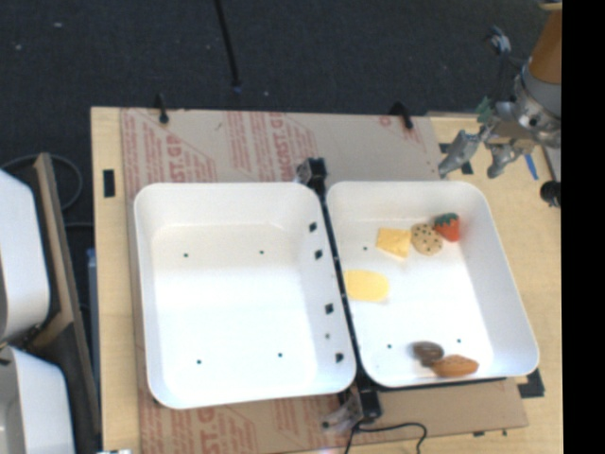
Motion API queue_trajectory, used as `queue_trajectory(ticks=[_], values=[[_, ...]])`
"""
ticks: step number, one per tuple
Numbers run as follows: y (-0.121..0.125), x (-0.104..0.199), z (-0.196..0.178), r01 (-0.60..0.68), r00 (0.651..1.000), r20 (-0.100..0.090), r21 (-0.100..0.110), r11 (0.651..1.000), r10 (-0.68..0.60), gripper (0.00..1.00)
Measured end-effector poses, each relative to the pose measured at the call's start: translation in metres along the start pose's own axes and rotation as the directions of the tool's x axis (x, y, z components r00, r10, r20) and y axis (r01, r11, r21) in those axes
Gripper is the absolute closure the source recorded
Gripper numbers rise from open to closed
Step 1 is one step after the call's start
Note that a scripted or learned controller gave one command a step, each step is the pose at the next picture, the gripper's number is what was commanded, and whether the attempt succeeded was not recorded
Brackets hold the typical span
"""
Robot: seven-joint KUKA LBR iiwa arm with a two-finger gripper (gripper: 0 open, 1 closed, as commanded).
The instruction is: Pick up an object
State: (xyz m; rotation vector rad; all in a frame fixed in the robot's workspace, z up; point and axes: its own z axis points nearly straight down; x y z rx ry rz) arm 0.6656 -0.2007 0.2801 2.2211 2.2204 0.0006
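Nearest the camera, at the front of the right bin, a dark brown lump and an orange-brown piece are seen touching or nearly so. Further in, a pale yellow disc lies alone near the divider. Beyond it a yellow wedge, a speckled cookie and a small red item are bunched close together. The left bin carries no objects. Farthest back, past the right bin's rear rim, the gripper is held above the bench, fingers spread apart, nothing between them. The step is judged to be the approach: no object is yet chosen or reached. A move inward and down is called for, the lone disc being the least crowded target. The arm is cut off at the right, and what the small items are cannot be told.
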Motion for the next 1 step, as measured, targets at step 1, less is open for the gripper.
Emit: queue_trajectory(ticks=[1], values=[[-0.0594,0.0262,0.1757,0.000,1.000,-0.003,0.013,1.000,0.000,0.00]])
